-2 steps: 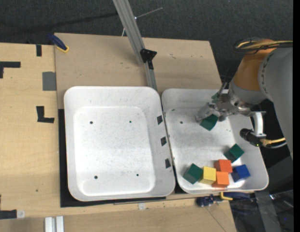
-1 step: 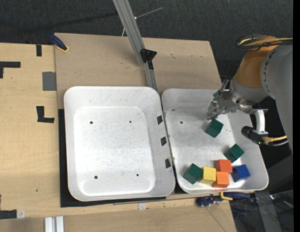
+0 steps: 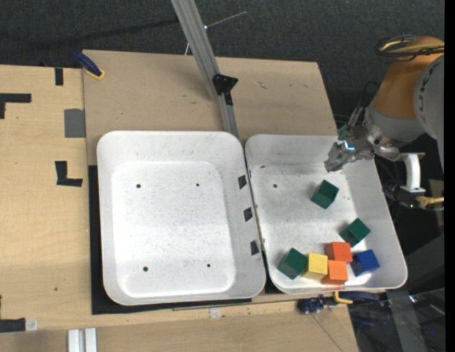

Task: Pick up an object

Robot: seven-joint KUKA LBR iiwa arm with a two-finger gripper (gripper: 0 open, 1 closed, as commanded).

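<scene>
The gripper (image 3: 337, 160) is seen above the right bin (image 3: 286, 160), just beyond a green cube (image 3: 325, 194); its jaw state cannot be told.

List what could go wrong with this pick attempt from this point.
The gripper sits up and to the right of the lone green cube, not over it, so a straight descent may miss it. The other blocks are crowded near the right bin's front wall, so a grasp there may catch neighbours or the rim.
</scene>
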